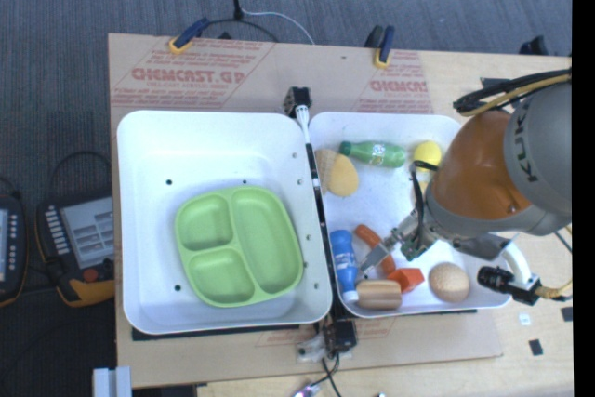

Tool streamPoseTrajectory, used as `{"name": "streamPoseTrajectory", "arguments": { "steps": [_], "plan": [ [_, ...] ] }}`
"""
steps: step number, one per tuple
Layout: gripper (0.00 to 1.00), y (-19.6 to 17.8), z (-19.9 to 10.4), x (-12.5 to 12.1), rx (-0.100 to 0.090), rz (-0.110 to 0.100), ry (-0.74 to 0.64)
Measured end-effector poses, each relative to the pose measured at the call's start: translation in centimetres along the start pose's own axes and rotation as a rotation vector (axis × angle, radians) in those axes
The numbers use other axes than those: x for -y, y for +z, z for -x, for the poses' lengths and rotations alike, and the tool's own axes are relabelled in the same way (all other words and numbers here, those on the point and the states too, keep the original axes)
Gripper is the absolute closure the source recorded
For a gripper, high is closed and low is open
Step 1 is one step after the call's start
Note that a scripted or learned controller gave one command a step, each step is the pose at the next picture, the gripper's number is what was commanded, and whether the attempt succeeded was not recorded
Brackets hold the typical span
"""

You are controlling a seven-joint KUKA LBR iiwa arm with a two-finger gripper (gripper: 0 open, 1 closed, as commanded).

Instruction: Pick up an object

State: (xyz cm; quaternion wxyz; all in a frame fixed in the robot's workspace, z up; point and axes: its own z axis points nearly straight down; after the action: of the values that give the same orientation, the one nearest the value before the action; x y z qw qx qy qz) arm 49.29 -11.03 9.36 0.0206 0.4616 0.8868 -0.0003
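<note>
Low in the right bin I see my gripper with fingers slightly apart, apparently holding nothing; orange carrot touches it at eleven o'clock; blue bottle lies at nine.

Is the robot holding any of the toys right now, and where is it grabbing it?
It cannot be told. The tool is down in the right bin, right by an orange piece and the blue bottle, but nothing clearly sits between its fingers.
</note>
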Motion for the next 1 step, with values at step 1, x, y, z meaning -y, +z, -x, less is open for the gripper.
{"name": "streamPoseTrajectory", "arguments": {
  "steps": [1],
  "plan": [
    [1.0,-0.9,-0.37,-0.14,-0.012,-0.002,-0.004]
  ]
}}
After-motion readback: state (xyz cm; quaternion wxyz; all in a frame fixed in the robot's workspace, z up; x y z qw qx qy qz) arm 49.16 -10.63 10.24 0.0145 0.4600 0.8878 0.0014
